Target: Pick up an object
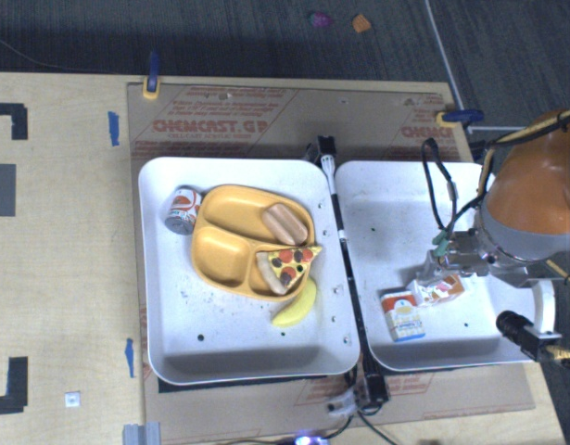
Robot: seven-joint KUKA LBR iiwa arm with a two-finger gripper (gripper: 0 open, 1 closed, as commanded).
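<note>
The claw hangs low in the right bin, just over a small carton beside a second carton. Whether it grips anything cannot be told. Both cartons seem to lie on the bin floor, so lifting remains.
</note>
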